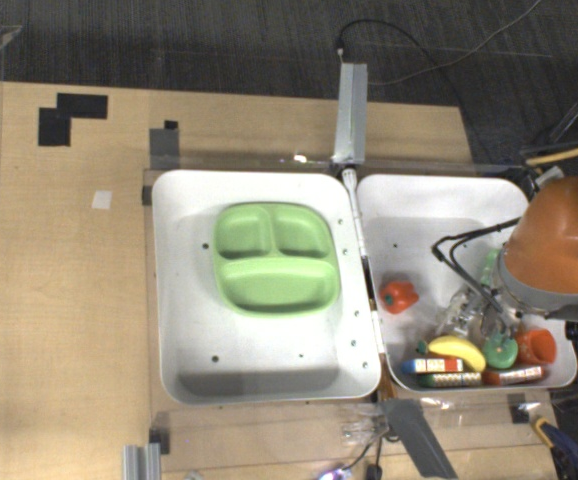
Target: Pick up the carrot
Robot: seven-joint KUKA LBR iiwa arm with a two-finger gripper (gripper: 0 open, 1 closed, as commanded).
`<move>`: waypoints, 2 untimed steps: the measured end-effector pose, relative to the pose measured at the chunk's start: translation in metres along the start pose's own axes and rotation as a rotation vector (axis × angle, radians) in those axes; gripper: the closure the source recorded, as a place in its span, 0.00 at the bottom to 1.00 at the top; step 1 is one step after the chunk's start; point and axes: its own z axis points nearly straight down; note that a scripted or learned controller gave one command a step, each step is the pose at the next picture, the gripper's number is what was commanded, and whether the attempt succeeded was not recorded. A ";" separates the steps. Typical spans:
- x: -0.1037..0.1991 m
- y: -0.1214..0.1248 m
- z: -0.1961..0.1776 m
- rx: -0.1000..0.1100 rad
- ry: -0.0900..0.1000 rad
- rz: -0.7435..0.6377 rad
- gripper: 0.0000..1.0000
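The carrot (535, 345) lies at the front right corner of the right bin (419, 208), a short orange body with a green top (501, 351) on its left end. My gripper (472, 315) hangs low over the front part of this bin, just left of and behind the carrot, above the banana (456, 350). The arm's orange band (564, 240) covers the bin's right side. Nothing visibly sits in the gripper.
A red tomato-like toy (399, 296) lies near the right bin's left wall. Two flat wrapped bars (439, 366) (515, 374) rest along its front wall. The left bin (184, 298) holds a green divided plate (274, 258). A black cable (459, 243) loops beside the arm.
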 end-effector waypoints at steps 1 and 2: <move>-0.041 0.064 0.001 0.001 -0.002 -0.011 1.00; -0.049 0.084 0.002 0.000 0.003 -0.389 1.00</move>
